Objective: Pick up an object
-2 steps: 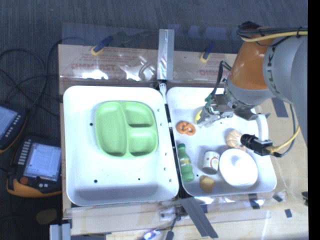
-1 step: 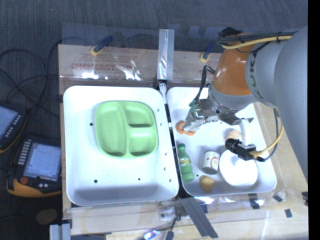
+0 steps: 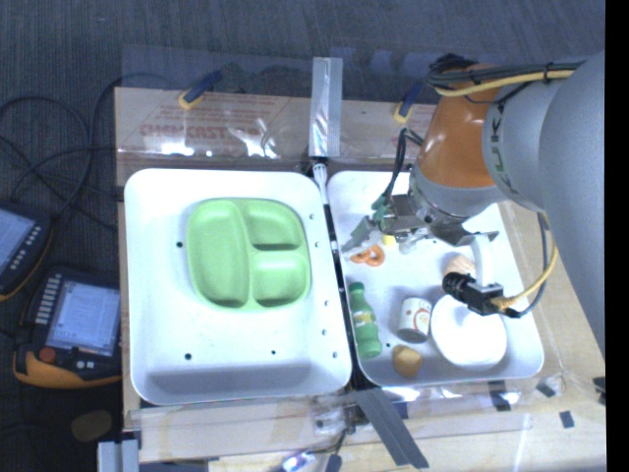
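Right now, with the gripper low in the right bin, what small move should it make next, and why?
Probably a short descent onto the small orange object. The gripper sits just above it near the right bin's left wall, and nothing shows between its fingers yet. The green bottle and the white plate lie further off, so the orange object looks like the closest target.

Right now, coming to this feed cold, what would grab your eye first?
The green divided tray lying alone in the left bin stands out most. Next comes the arm's orange band, hanging over the right bin, where a green bottle, an orange ring and a white bowl are crowded together.
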`<state>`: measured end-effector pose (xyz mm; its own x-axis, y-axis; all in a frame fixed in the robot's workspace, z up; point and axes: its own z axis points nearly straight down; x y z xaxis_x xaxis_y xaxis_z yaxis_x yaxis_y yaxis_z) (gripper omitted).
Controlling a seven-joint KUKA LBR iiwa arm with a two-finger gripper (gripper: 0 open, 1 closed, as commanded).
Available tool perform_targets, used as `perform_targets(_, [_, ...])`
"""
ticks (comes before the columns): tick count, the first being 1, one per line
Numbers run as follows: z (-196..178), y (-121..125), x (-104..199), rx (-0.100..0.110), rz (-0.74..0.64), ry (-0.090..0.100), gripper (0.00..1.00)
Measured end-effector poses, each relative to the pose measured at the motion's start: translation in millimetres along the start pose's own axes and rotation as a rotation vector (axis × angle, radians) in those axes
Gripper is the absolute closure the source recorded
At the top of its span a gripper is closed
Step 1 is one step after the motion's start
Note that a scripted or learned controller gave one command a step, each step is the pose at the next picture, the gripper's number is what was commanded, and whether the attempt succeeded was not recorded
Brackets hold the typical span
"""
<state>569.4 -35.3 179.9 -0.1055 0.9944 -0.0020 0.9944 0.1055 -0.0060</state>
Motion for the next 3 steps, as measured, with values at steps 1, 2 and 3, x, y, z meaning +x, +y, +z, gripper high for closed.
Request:
perform_targets(1, [83, 84, -65, -0.001, 0.060, -0.001, 0.00])
perform_targets(2, [0, 52, -17, -0.001, -0.143, -0.001, 0.00])
perform_targets(3, [90, -6, -68, -0.010, -0.202, 0.000, 0.00])
